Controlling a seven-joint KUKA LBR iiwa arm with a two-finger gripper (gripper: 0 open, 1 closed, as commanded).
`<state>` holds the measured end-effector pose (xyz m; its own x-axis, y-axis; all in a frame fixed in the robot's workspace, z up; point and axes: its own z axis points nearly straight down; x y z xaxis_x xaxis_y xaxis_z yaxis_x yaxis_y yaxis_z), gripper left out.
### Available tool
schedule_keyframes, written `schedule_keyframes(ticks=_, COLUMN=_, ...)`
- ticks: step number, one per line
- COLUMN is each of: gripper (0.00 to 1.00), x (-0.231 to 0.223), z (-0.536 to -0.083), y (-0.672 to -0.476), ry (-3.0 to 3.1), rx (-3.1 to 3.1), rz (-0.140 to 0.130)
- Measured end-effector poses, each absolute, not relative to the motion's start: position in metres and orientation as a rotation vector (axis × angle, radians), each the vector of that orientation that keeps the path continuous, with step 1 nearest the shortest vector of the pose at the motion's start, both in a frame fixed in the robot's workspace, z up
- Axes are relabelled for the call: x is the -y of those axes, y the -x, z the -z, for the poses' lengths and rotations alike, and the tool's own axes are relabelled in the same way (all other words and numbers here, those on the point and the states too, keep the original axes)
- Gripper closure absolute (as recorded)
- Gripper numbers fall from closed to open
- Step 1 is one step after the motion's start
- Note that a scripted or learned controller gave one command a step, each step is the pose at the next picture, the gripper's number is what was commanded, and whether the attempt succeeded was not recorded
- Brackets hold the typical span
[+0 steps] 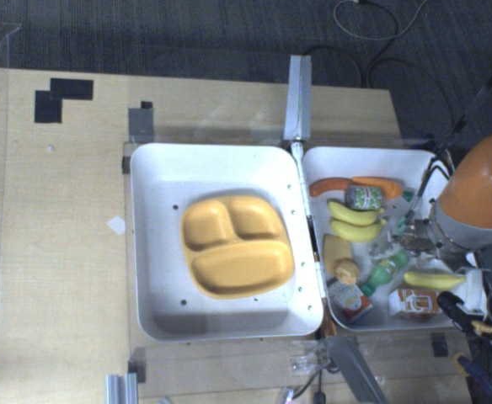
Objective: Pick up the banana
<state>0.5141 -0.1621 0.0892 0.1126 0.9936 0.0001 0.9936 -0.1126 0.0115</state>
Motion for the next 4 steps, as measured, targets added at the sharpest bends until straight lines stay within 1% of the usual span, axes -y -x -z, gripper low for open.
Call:
schedule_keyframes(ticks=1, gripper=0.00, x=0.2020, z=-0.0892, y=-0.4974, ry=-2.251, rx=-2.176, rz=-0.013)
schedule_keyframes(ticks=2, gripper=0.00, x=0.2028, z=-0.0894, y=-0.4927, ry=-2.200, rx=-2.224, rz=-0.015)
schedule_keyframes(ticks=4, gripper=0.00, x=0.2047, z=-0.0897, y=-0.4932, ry=-2.078, rx=-2.335, rz=-0.015)
